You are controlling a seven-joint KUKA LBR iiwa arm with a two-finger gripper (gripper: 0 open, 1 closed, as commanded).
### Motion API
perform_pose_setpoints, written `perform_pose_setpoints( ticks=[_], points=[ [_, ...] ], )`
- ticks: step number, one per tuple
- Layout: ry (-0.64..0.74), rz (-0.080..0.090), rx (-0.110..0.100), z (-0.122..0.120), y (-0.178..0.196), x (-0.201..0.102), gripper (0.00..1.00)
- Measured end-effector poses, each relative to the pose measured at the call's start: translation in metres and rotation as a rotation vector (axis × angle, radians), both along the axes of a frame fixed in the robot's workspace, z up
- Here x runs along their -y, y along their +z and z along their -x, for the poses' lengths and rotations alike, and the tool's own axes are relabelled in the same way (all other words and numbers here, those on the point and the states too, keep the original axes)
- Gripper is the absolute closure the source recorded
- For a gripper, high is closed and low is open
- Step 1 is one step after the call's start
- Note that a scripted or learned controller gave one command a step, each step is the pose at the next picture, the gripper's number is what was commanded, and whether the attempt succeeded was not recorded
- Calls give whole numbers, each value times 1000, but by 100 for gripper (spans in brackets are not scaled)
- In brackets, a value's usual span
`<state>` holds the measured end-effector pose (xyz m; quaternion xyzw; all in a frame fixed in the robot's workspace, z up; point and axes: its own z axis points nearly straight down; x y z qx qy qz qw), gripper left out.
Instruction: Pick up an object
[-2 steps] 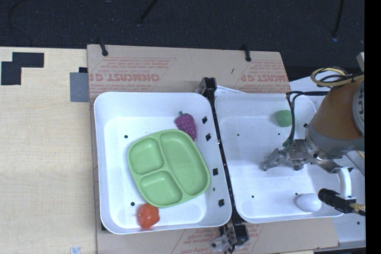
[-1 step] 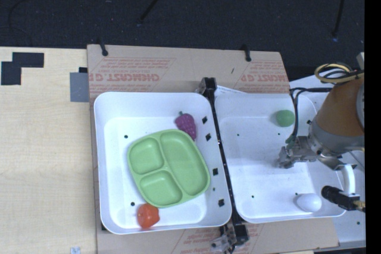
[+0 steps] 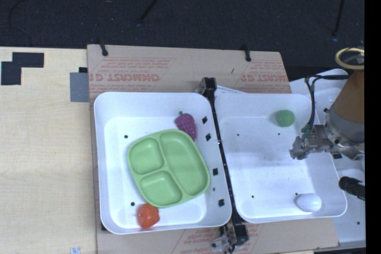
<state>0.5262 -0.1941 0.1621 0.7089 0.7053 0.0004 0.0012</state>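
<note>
In the right bin (image 3: 262, 199) a green ball (image 3: 285, 118) lies near the far right corner and a white egg-shaped object (image 3: 309, 203) rests at the near right corner. My gripper (image 3: 302, 149) hangs over the right bin's right side, between those two objects and touching neither. The left bin (image 3: 110, 187) holds a green three-compartment plate (image 3: 169, 168), a purple grape bunch (image 3: 186, 124) just behind the plate, and a red-orange object (image 3: 147, 216) at the near edge.
A black clamped divider (image 3: 217, 157) runs between the two bins. Cardboard (image 3: 178, 71) lies under both bins. The arm's orange band and grey wrist (image 3: 351, 110) stand over the right bin's right rim.
</note>
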Motion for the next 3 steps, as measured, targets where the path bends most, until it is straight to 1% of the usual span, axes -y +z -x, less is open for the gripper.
perform_pose_setpoints(
  ticks=[1, 2, 3],
  points=[
    [6, 0, 0, -6, 44, -1, 100],
    [6, 0, 0, -7, 86, 2, 100],
    [10, -4, -5, 3, 87, -53, 100]
  ],
)
